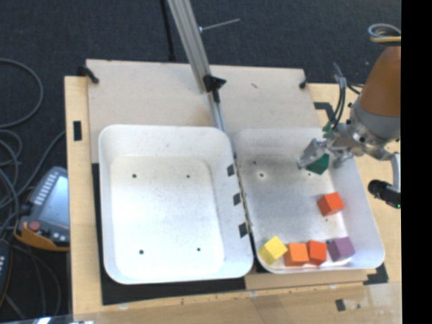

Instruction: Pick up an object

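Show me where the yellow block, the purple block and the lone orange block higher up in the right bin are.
yellow block [274, 248], camera view, middle of its top face.
purple block [340, 248], camera view, middle of its top face.
lone orange block [330, 203], camera view, middle of its top face.

Dark carpeted floor [81, 19], pale wooden bench [155, 93], black cables [17, 140] at left, slanted aluminium rail [189, 36]
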`<action>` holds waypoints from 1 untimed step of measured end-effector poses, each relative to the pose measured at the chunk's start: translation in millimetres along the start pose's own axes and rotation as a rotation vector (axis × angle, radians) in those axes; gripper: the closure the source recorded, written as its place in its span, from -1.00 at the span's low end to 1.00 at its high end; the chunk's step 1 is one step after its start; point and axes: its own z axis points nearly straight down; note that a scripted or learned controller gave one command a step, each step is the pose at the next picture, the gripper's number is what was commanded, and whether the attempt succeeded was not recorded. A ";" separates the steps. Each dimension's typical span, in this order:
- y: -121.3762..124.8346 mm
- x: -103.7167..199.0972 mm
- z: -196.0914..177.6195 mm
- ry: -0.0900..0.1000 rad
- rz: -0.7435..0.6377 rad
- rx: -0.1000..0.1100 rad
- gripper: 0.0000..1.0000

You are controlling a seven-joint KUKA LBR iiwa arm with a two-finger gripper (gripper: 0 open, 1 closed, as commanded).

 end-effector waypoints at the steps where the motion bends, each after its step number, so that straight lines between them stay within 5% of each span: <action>1: -75.4 -38.8 81.7 0.000 0.007 0.009 -1.00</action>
